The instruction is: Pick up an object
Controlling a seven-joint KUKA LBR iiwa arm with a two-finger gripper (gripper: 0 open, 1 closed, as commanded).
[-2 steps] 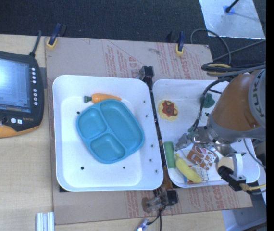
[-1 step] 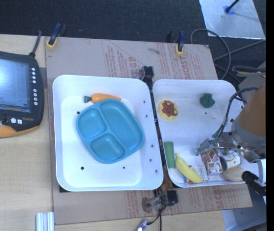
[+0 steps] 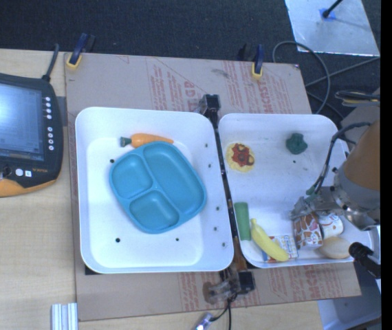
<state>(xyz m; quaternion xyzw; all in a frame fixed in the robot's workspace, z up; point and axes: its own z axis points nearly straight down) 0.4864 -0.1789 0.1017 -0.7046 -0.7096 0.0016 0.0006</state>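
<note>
Carton: a small printed carton, red and white, lying in the lower right corner of the right bin, with crumpled wrapping around its upper edge.
Hand: low over the right bin, at the carton's upper-left edge; whether it is spread or pressed together I cannot tell, since the metal parts blur into the wrapping.
Key relation: the carton lies just below and slightly right of the hand, apparently touching or nearly so; nothing shows as lifted.
Carton's axis: roughly up and down in the view, tilted a little.
Neighbours: a pale rounded item just to the carton's lower right; a banana to its left, slanting down-right; a green block beside the banana.
Farther off: a dark green lump and a round red-and-yellow piece near the bin's upper part.
Left bin: holds a blue divided tray and a carrot.
Judgement: the carton is the nearest target; the crowding could spoil a clean grip.
</note>
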